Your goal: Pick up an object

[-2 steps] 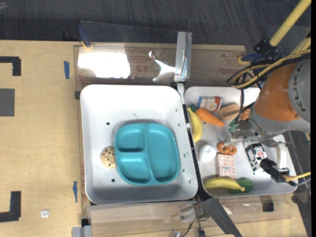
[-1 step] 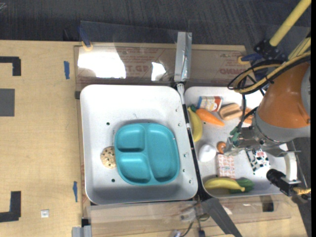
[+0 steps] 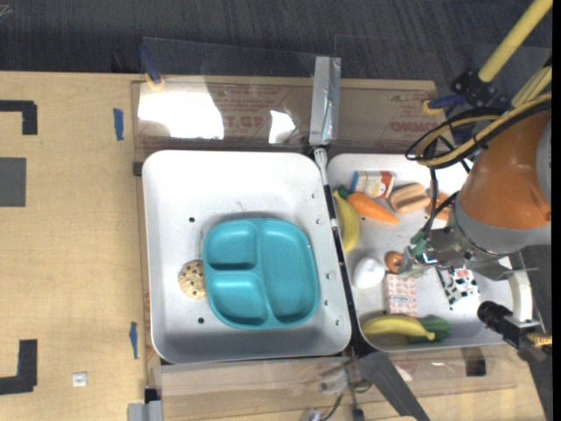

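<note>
Two bins, arm over the right one

Two white bins sit side by side on the bench: left bin [image 3: 166, 191], right bin [image 3: 377, 301]. The arm [image 3: 504, 191], grey with its orange band, reaches in from the right and hangs over the right bin's right half. A teal divided tray [image 3: 261, 270] takes up the middle of the left bin, with a cookie [image 3: 192, 279] touching its left edge.

Right bin contents, largest first: banana [image 3: 347, 219] along the left wall; a second banana [image 3: 399, 325] near the front wall; carrot [image 3: 372, 207]; hot dog bun [image 3: 408, 197]; small carton [image 3: 372, 182]; patterned packet [image 3: 401, 294]; white egg-like item [image 3: 369, 273].

Gripper [image 3: 419, 254] hovers just right of the white item and just above the packet. Cannot tell how far the claw is parted, nor whether it grips anything.
</note>
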Controlling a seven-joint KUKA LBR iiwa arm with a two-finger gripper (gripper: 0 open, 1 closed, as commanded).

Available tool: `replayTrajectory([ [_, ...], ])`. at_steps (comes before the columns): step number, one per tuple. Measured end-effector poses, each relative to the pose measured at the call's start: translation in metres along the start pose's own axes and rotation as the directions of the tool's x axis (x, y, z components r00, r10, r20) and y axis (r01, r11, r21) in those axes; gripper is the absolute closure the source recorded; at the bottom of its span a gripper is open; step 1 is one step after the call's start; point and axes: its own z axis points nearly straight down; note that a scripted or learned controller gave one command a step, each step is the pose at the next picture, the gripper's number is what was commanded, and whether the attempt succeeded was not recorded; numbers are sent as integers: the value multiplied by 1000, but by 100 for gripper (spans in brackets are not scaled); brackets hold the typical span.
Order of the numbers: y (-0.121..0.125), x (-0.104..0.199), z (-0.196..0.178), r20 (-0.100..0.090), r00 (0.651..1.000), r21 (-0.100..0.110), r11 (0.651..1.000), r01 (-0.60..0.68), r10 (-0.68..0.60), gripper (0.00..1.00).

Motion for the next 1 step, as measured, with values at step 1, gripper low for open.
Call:
replayTrajectory([
  [1, 0, 0, 0, 0, 1000, 0, 1000, 0, 0, 0],
])
